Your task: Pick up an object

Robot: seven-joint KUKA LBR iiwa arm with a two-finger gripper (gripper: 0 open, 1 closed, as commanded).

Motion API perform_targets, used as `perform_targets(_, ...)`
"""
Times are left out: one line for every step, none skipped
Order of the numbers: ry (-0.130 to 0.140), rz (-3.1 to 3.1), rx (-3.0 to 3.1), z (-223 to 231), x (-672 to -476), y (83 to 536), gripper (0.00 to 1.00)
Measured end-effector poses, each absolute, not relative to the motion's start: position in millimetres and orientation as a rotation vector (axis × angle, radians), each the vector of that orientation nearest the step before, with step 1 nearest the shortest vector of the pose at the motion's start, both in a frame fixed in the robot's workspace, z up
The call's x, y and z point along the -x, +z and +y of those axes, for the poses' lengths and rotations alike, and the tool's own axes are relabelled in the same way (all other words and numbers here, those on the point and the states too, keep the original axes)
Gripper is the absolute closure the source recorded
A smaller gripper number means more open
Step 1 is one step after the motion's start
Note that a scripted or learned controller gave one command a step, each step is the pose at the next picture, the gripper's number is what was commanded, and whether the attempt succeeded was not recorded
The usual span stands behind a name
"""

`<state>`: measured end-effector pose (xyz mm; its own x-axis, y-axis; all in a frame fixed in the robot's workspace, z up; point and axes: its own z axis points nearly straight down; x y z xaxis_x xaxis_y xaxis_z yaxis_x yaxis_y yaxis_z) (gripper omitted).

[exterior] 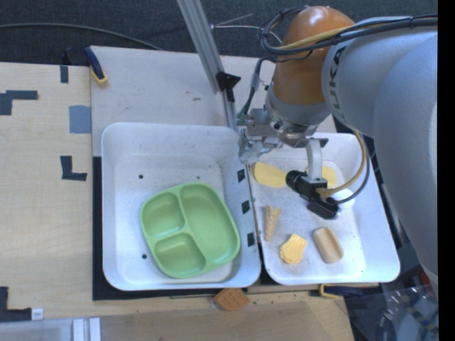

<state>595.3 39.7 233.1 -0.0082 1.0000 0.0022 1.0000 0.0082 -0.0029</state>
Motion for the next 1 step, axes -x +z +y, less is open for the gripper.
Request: perform_targets(0.0,-2.229,2.21,98.3,-593.9,239.5,1.0)
